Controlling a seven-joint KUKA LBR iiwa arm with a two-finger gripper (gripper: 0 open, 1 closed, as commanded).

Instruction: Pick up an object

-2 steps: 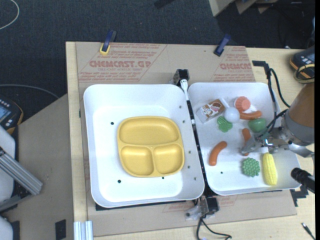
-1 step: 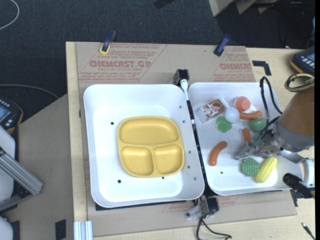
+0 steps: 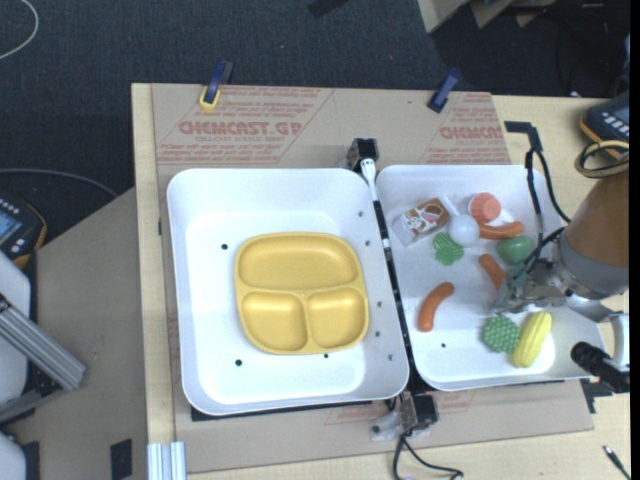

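The arm reaches in over the right edge of the right bin, its jaws low among the toys near that bin's right wall; their opening is too blurred and crowded to read, so I cannot tell whether anything is gripped. Just below them, toward the bin's front right corner, lie a yellow corn cob and a green bumpy piece. An orange sausage lies nearer the bin's middle. The left bin carries a yellow divided tray. By my judgement the pick is not yet done: nothing is visibly lifted, so closing and raising remain.
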